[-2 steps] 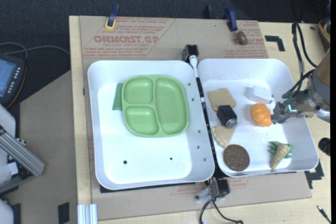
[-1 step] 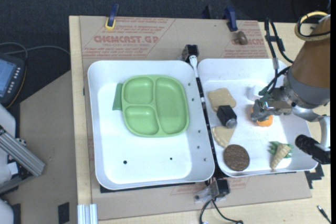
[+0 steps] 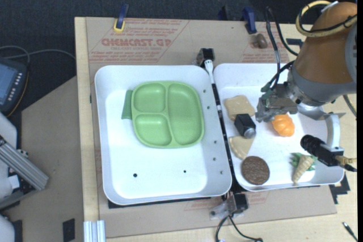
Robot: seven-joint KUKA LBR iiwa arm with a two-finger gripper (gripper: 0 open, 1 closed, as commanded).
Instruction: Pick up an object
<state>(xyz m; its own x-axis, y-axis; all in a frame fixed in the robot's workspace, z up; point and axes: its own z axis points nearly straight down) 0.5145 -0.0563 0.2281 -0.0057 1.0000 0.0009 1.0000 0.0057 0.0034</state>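
Hand low over right bin, beside orange object

Hand (image 3: 271, 107) sits low inside the right bin (image 3: 323, 175), hanging from the grey arm (image 3: 326, 59) with its orange band. Finger state: cannot tell, the metal parts blur together against the white floor. Nothing visibly between them.

Just to the hand's right, toward the arm side: a small orange rounded object (image 3: 283, 125), close to or touching the hand's lower edge; contact unclear.

Just left and slightly toward the view's bottom: a small black cylinder (image 3: 245, 124), lying on its side. Above that, left of the hand: a tan flat piece (image 3: 239, 105), bread-like. Below the cylinder: a second tan wedge (image 3: 240, 147).

Further toward the bottom of the view from the hand: a brown round disc (image 3: 255, 170), flat on the bin floor. Down and to the right: a pale green-and-cream object (image 3: 302, 164), corn-like, near the bin's corner, with a black fitting on the arm just above it.

Well to the hand's left, in the left bin (image 3: 113, 139): a green divided plate (image 3: 167, 114), three compartments, lying flat.

Both bins rest side by side on the brown bench (image 3: 170, 37), rims touching.
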